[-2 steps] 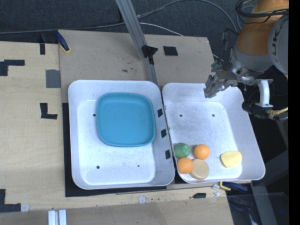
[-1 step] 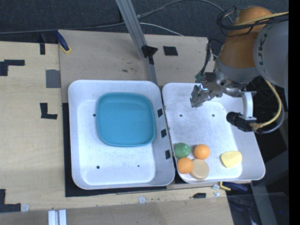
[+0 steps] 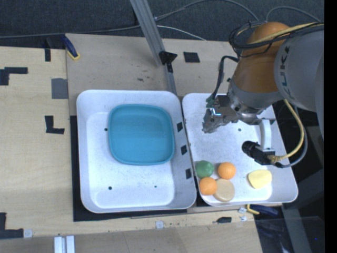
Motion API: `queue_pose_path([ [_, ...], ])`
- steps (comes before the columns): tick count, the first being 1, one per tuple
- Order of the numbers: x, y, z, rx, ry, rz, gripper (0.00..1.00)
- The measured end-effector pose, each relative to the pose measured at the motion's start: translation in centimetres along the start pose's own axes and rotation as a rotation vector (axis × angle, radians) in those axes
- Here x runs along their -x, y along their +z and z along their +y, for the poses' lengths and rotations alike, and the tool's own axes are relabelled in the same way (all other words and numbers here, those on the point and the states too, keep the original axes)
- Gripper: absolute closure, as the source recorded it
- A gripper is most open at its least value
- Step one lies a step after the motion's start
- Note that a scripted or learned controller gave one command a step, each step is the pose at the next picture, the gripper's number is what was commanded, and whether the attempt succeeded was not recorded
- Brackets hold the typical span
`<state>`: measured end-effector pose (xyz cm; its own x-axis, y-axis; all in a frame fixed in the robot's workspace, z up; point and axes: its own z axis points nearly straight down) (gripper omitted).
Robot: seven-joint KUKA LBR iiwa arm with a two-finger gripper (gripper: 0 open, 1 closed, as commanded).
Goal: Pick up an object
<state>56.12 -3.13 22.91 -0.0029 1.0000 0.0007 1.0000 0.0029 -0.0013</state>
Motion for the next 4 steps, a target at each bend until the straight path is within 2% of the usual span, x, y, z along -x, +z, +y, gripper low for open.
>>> queue_pose_path([
  [2, -9.4, -0.6, -3.9, 0.000, -0.002, 0.000, 1.00],
  [3, -12.5, 0.1, -6.6, 0.000, 0.000, -0.001, 1.00],
  [4, -12.4, 0.1, -6.6, 0.000, 0.002, -0.001, 0.00],
])
